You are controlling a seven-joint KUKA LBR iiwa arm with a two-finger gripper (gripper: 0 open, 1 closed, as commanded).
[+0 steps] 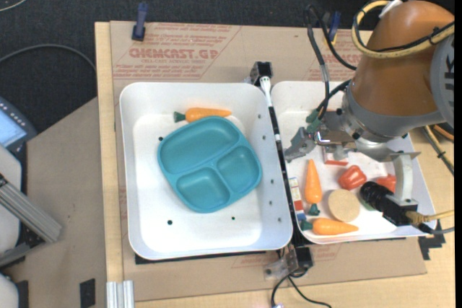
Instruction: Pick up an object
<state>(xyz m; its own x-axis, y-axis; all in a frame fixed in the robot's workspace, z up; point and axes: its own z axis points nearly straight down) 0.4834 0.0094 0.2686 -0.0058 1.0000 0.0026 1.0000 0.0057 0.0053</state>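
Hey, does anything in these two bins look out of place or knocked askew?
Mildly: the teal divided plate sits skewed in the left bin, and one carrot is wedged against the plate's far edge. Nothing looks spilled or broken.

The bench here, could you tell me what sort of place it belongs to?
Probably a robotics lab: two white bins hold toy food such as carrots and a teal plate, with loose cables and a robot arm.

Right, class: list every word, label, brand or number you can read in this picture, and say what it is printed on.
"CHEMCAST G P" in red capitals on the brown cardboard sheet under the two shallow white bins.
Smaller red lines beneath it on the same sheet: too blurred to read.
Red print on the cardboard right of centre, partly behind black cables: unreadable.
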